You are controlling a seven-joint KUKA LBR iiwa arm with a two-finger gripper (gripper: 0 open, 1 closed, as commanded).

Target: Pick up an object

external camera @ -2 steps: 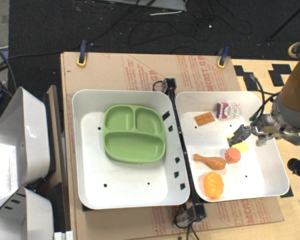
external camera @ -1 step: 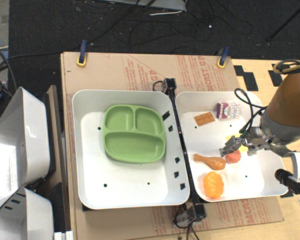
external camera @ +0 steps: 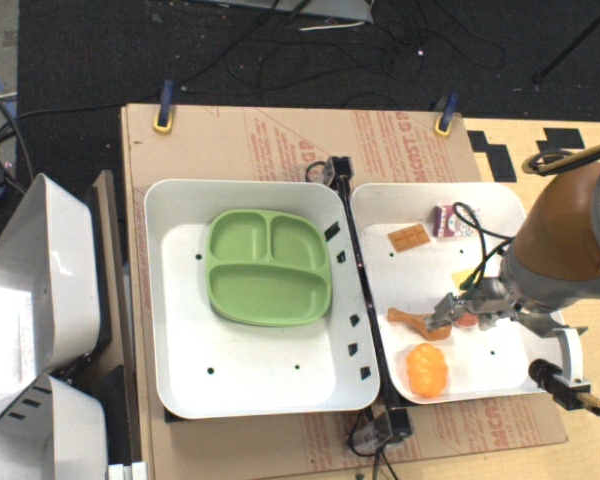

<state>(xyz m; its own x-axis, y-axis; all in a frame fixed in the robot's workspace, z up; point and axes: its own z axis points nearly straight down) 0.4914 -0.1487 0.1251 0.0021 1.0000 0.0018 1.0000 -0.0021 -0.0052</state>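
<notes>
In the left half of the frame the left bin [external camera: 170,298] holds a green divided plate [external camera: 270,268], lying flat and well apart from the arm. Right of the centre divider, in the right bin [external camera: 500,200], a brown angular piece [external camera: 417,322] lies at centre-right with an orange fruit-like object [external camera: 427,369] just below it — round, bumpy, bright. Higher up sit a tan waffle-like piece [external camera: 409,237] and a small purple-and-white package [external camera: 447,222]. The gripper [external camera: 450,316] hangs low by the brown piece's right end, and whether it is released or clenched I cannot tell. This looks like the reach-and-close step — next, I judge, it must settle over one item, squeeze, and lift straight up.
</notes>
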